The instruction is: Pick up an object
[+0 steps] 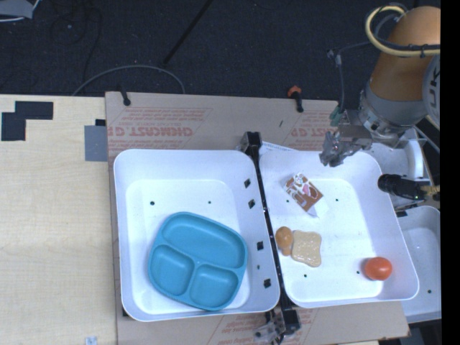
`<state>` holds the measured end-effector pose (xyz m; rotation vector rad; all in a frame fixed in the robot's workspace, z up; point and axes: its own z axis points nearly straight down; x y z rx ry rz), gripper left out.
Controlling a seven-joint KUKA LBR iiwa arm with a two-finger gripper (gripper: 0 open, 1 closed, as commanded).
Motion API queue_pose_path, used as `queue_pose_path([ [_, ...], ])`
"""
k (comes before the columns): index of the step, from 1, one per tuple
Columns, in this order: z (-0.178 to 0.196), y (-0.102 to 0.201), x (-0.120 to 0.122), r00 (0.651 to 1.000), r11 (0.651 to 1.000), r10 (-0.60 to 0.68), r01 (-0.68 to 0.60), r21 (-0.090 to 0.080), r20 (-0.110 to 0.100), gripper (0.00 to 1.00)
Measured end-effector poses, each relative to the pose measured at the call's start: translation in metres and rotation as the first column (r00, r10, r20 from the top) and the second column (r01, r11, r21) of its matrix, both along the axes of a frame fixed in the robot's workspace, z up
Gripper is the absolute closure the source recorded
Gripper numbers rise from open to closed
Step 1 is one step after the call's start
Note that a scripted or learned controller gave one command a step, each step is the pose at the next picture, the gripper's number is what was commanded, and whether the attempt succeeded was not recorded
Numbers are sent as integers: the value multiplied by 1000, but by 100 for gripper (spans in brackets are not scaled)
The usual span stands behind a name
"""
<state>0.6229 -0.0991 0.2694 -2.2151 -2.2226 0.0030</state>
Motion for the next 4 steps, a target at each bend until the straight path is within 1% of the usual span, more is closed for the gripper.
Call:
queue_pose_path([
  [1, -5, 58, -9, 1000, 1000, 1, -1, 1, 0, 100],
  [3, -43, 163, -35, 1000, 1000, 1, -1, 0, -2, 100],
  [4, -50, 210, -49, 1000, 1000, 1, -1, 0, -2, 100],
])
